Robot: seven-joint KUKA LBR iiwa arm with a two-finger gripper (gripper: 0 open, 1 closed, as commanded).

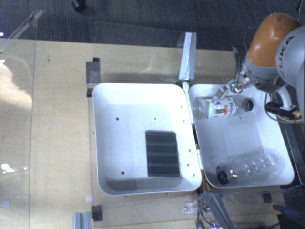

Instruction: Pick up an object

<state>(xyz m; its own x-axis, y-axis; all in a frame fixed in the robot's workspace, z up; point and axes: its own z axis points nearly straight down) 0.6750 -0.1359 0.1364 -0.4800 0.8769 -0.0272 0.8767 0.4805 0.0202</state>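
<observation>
A clear bottle [220, 108] with a green-and-white label and a dark cap lies on its side at the back of the right bin [267, 137]. My gripper [228, 89] hangs just above the bottle's upper edge, under the orange band of the arm [269, 37]. A second clear plastic bottle [248, 167] with a black cap lies along the right bin's front wall. A black ridged rectangular block [162, 152] lies flat in the left bin [119, 104], towards its front right.
The two bins touch along a shared rim [194, 128]. A grey upright bar [187, 56] stands behind their junction. Black cables [281, 109] run beside the right bin's right edge. Wooden bench [52, 128] stretches to the left.
</observation>
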